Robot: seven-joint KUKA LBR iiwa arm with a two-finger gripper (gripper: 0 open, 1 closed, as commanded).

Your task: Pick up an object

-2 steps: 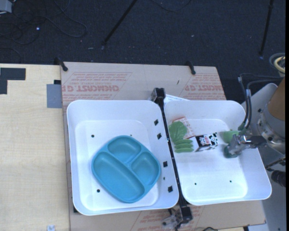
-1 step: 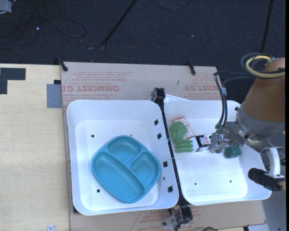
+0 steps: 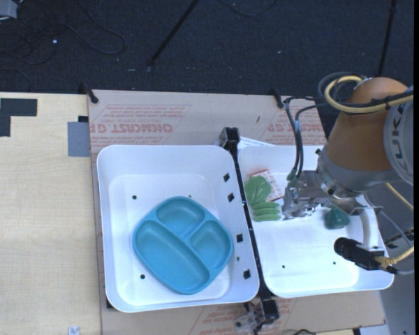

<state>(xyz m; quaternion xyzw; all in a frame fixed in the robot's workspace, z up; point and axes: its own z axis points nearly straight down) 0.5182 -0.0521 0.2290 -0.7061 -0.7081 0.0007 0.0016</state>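
A blue divided plate (image 3: 183, 244) lies in the left bin (image 3: 119, 166). In the right bin (image 3: 314, 278) a green leafy object (image 3: 260, 197) rests near the left wall, with a bit of red and white packaging just above it. A teal rounded object (image 3: 336, 218) lies toward the right side. My gripper (image 3: 298, 205) hangs low over the right bin, between the green object and the teal one, close to the green object's right edge. The wrist and cabling cover its fingertips.
A black divider (image 3: 243, 222) runs between the two bins. The arm's orange band (image 3: 366, 128) and grey body overhang the right bin's far right. A black cylindrical part (image 3: 356, 252) juts over the bin's right rim. Cardboard lies under both bins.
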